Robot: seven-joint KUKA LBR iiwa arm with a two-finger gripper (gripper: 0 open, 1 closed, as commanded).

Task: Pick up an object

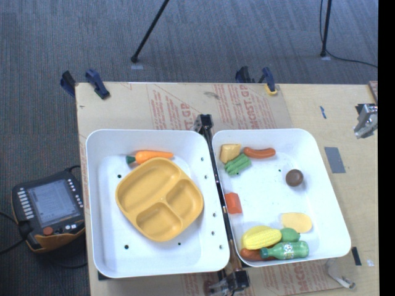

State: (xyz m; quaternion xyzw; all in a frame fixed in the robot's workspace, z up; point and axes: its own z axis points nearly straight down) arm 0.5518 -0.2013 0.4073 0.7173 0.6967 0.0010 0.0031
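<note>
1. Look to the right edge of the camera view: the gripper (365, 119) shows there as a small grey metal piece, over the brown bench (296, 103) and well apart from both bins.
2. You cannot tell from this view whether that hand is spread or pressed together; too little of it shows. Nothing can be seen between it, and it touches none of the objects.
3. Your left bin (99, 165) holds a yellow divided tray (159, 199), lying slightly turned, with three compartments.
4. An orange carrot (151, 156) with a green top lies just behind the tray's far edge, close to it or touching it.
5. Your right bin (321, 184) holds the rest of the toy food. Near its far left corner sit a pale yellow wedge (230, 152) and a green pod (237, 164), touching each other, with a red-orange sausage (259, 153) just beside them.
6. A round dark brown ball (294, 177) sits alone toward the right side of that bin, apart from the other pieces.
7. A small orange-red block (232, 203) lies against the bin's left wall, about midway along it.
8. At the near edge you have a cluster: a yellow corn cob (260, 236), a green bottle (285, 250) lying on its side, a reddish piece partly hidden under them, and a flat pale yellow oval (296, 222) just behind.
9. A teach pendant (48, 208) rests on the floor left of the bench.
</note>
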